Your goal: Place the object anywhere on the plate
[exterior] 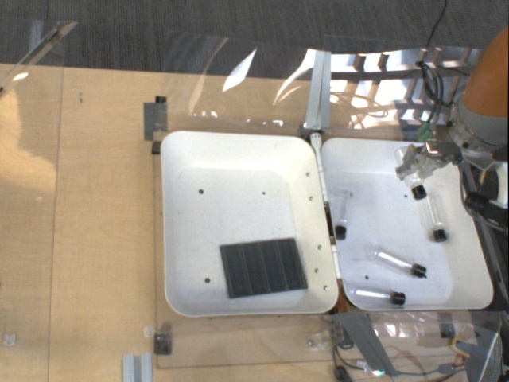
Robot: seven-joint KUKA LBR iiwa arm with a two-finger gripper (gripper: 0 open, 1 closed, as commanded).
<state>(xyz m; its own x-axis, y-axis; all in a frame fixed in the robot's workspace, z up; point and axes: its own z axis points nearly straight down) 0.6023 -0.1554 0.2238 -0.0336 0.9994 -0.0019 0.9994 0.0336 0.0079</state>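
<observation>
A dark grey ridged plate [263,267] lies flat in the front part of the left bin [183,213]. Several clear tubes with black caps lie in the right bin [374,173]: one near its left wall [340,216], one at the right [435,211], and two near the front [399,263] [376,295]. My gripper [416,165] hangs over the back right part of the right bin. A black cap [418,191] sits just below it; whether that piece is held is unclear.
A metal divider post [318,94] stands at the back between the two bins. Cables and the arm's grey body with its orange band [485,86] crowd the right bin's far right corner. Bare bench wood lies to the left.
</observation>
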